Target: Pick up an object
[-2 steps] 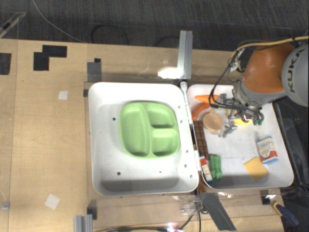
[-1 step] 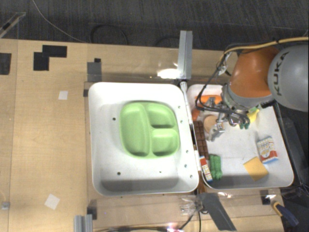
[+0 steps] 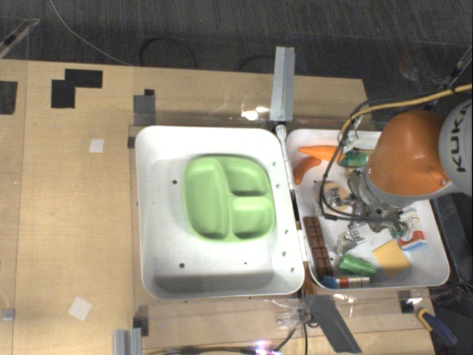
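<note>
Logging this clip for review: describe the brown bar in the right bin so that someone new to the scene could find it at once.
Start at the right bin, under the arm. Along its left wall, beside the divider, lies the brown bar, long and segmented like chocolate. It is the one dark, straight piece there, unlike the orange carrot above it and the green piece and yellow wedge to its right.

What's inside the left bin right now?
The left bin holds one green divided tray, with three compartments. Whatever lies beneath the tray is covered.

arm cut off at right edge, hiding much of right bin, jaws unclear
</note>
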Controlling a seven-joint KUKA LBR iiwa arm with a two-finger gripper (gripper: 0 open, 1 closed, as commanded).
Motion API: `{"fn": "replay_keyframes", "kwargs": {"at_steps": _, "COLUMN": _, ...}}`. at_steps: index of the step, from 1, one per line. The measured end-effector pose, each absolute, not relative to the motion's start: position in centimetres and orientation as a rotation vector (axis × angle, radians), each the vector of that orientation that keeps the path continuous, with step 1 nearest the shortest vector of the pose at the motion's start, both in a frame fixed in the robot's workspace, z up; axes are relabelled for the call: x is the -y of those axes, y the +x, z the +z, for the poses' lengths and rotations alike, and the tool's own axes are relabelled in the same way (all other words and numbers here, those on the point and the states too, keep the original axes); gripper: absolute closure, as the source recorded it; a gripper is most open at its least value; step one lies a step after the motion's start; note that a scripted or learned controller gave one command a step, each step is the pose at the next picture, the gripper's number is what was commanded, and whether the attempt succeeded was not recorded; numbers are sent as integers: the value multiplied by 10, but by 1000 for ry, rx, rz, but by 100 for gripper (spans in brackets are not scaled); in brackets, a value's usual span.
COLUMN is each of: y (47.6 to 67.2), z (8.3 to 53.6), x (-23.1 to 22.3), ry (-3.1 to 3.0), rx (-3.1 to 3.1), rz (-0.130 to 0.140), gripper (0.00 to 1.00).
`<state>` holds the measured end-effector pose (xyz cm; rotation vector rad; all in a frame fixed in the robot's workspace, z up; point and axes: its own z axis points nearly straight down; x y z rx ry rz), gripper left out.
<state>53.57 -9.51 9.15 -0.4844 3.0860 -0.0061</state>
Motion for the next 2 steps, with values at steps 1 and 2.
{"fn": "replay_keyframes", "kwargs": {"at_steps": 1, "y": 542, "z": 106, "x": 93, "ry": -491, "rx": -3065, "rz": -12, "gripper": 100}}
{"fn": "replay_keyframes", "kwargs": {"at_steps": 2, "y": 623, "z": 190, "x": 75, "ry": -522, "rx": -3081, "rz": -4, "gripper": 100}}
